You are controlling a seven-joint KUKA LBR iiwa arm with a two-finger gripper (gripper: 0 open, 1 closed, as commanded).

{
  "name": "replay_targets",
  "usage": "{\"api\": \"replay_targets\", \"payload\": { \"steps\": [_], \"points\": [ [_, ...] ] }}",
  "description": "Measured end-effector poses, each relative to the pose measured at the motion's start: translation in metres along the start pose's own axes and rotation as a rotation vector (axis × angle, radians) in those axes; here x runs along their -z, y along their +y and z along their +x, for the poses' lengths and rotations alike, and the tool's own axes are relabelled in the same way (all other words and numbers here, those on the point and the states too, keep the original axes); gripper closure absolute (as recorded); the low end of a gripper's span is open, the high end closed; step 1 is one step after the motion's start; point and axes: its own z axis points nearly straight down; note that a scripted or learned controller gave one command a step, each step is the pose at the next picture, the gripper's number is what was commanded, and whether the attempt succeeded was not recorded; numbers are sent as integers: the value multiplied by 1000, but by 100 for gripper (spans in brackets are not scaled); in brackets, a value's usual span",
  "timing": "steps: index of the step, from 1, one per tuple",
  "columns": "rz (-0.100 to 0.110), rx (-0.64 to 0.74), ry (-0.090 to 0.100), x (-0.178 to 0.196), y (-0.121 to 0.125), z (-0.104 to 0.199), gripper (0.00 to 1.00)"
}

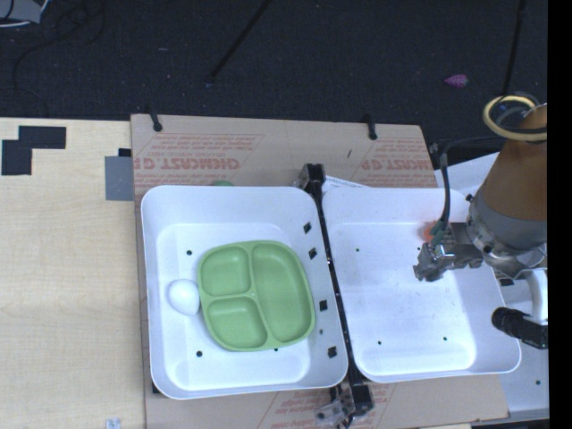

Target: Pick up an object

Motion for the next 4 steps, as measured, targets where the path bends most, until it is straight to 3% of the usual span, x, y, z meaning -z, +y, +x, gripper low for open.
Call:
{"api": "replay_targets", "payload": {
  "steps": [3,4],
  "points": [
    [2,0,-1,-16,-13,155,100],
    [-1,1,-2,-5,-20,208,100]
  ]
}}
